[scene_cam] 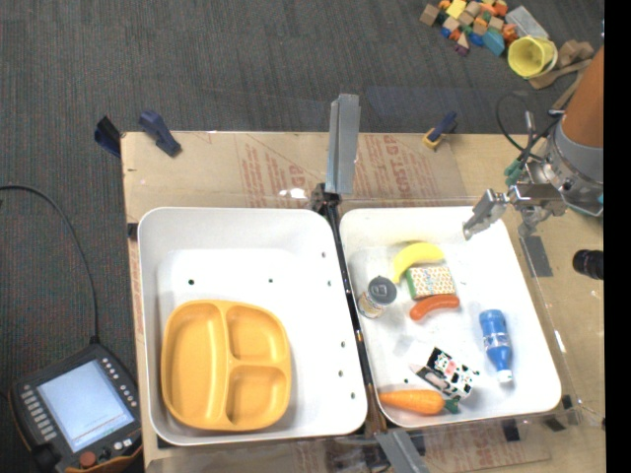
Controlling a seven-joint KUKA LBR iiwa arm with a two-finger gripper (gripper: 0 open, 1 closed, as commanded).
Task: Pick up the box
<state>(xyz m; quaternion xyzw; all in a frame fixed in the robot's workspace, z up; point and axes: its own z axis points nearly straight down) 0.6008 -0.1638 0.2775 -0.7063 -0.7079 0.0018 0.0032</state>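
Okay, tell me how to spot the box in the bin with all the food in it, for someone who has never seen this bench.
Look in the right-hand shallow white bin, the one holding the toy food. Near its middle, a small speckled cardboard box with a green edge lies just below the curved yellow banana and just above the red sausage. It is the only flat, square-cornered item there; its neighbours are rounded.

A robotics lab: a cardboard-covered desk (246,170) stands on dark grey carpet (197,47), a grey handheld control pendant with a screen (74,407) lies left of the desk, and small coloured wooden blocks (471,18) are scattered behind it.
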